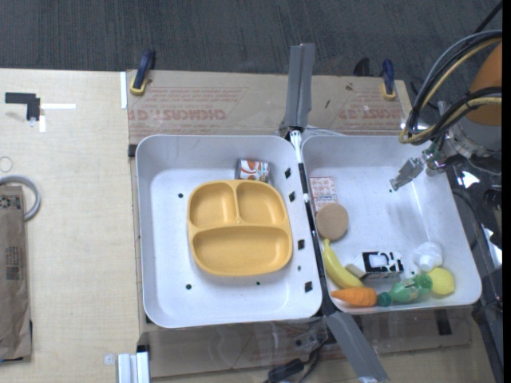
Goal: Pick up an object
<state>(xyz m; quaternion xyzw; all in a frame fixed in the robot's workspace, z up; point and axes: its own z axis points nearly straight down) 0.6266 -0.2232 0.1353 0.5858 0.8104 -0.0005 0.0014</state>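
The right bin holds the loose objects. A brown round disc lies near its left wall, below a small white packet with red print. Along the front wall lie a banana, a carrot, a black box with white lettering, a green piece, a yellow lemon and a white lump. My gripper hangs over the bin's back right part, above bare floor, apart from all of these. Nothing is seen held in it.
The left bin holds a yellow divided plate and a small printed carton behind it. A grey divider post rises between the bins. The arm and its cables crowd the right edge. A brown bag lies far left.
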